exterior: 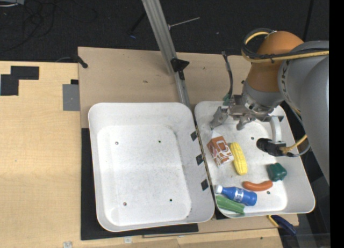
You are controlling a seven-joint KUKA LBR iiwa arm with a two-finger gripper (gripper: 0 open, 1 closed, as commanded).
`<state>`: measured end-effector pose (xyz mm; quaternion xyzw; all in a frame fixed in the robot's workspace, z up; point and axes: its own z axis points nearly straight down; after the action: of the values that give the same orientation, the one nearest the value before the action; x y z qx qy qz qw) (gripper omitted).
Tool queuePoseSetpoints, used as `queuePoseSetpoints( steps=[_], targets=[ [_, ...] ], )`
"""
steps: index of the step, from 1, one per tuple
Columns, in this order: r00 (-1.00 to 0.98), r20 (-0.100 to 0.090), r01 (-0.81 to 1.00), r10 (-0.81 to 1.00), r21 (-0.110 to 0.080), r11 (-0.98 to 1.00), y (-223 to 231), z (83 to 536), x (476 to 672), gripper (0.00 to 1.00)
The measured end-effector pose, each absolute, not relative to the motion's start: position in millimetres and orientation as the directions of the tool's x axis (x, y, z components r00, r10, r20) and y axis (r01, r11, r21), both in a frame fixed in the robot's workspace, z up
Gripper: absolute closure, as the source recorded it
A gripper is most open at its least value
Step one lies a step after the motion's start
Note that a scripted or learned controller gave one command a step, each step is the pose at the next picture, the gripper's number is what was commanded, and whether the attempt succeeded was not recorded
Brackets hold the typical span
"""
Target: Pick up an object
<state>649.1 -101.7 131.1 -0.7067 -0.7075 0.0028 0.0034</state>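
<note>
My gripper (230, 120) hangs over the far part of the right bin (294, 201), its two fingers spread apart with nothing between them. Just below it in that bin lie a brown and white box (220, 151) and a yellow corn cob (239, 158). Nearer the front are a red sausage (257, 185), a blue bottle (239, 195) and a green pod-like piece (230, 205). A dark green block (277, 172) sits toward the right side.
The left bin (107, 118) lies beside the right one, joined by black clips (198, 158). A slanted metal rail (163, 37) rises behind the bins. The grey arm and its black cable (274, 146) cover the right bin's far right corner.
</note>
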Motion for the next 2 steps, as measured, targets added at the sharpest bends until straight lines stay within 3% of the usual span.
queuePoseSetpoints(
  steps=[1,2],
  targets=[
    [-0.001,0.001,1.0,1.0,-0.004,0.001,-100.4,89.3,648.7,0.0],
    [0.001,0.0,1.0,1.0,-0.003,-0.001,-101.1,101.2,649.0,1.0]
  ],
)
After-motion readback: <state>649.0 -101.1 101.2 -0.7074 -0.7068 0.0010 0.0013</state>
